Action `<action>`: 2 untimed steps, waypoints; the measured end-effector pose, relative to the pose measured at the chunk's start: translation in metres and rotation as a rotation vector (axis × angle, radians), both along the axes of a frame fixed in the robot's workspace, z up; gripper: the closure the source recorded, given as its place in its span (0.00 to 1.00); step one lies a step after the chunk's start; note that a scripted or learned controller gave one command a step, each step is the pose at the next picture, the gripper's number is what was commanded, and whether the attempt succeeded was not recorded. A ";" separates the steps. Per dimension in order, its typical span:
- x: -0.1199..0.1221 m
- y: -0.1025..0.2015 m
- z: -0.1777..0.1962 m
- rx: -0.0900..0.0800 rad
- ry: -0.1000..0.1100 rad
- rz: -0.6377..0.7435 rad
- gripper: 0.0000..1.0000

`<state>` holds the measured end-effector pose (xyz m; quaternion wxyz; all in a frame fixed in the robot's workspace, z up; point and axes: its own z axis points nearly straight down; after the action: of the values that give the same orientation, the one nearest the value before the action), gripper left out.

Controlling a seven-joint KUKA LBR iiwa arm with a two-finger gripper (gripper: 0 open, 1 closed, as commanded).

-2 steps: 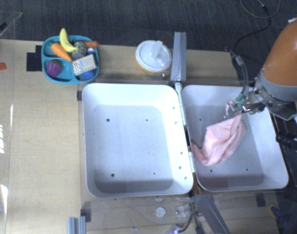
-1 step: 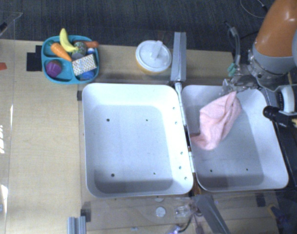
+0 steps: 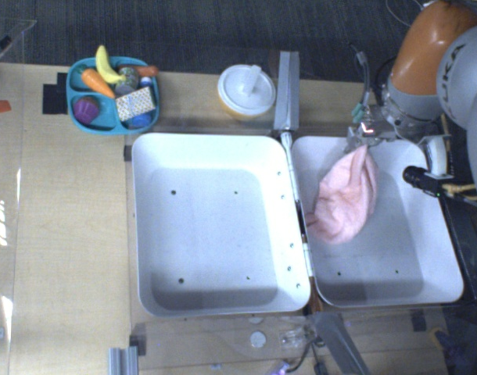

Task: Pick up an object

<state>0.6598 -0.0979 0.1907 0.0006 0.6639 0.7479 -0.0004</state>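
pale wood makes the top of the bench (image 3: 66,248), which carries two shallow white plastic bins side by side. the left white bin (image 3: 215,223) is the wider one in this view, and the right white bin (image 3: 395,272) touches it along a grey metal divider rail (image 3: 286,92). the grey arm with the orange band (image 3: 430,49) reaches in from the right and bends down over the far edge of the right bin. its two-finger gripper (image 3: 366,141) points downward, and the fingers are closed together on the top of a soft pink cloth (image 3: 346,198). the cloth hangs from the fingers in a long drop shape, its lower part over the left half of the right bin, near the divider. behind the bins stands a round white and yellow lidded container (image 3: 246,91). a blue compartment tray of toy food (image 3: 112,96) stands further left. i can read no writing or label anywhere.
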 end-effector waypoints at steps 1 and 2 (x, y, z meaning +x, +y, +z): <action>0.011 0.014 -0.013 0.000 -0.004 0.469 1.00; 0.011 -0.002 0.091 -0.003 -0.008 0.538 1.00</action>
<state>0.6712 -0.0997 0.2822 0.0046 0.4412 0.8974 0.0015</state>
